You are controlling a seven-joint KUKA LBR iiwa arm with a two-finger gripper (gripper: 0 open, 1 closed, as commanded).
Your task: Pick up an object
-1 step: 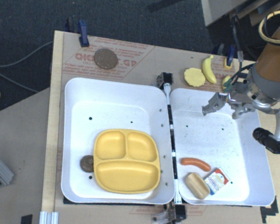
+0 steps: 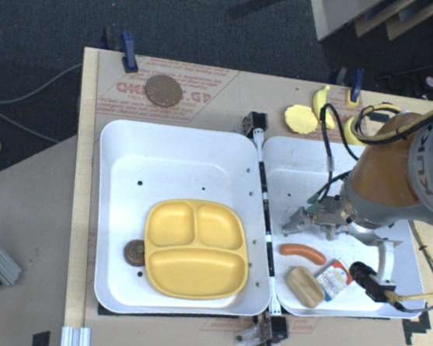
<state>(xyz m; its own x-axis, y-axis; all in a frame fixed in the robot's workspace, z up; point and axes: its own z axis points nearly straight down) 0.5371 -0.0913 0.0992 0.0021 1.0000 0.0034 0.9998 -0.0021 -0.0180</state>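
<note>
Watching the gripper (image 2: pixel 298 221) low in the right bin (image 2: pixel 295 166), I note its fingers sit slightly apart with nothing between them. Just below it lies a hot dog sausage (image 2: pixel 303 253); further below, a bread roll (image 2: pixel 305 286) touching a small packet (image 2: pixel 333 279). Well off to its left, in the left bin (image 2: pixel 124 157), I log a yellow divided plate (image 2: pixel 195 248) with a brown disc (image 2: pixel 135 252) beside it.
</note>
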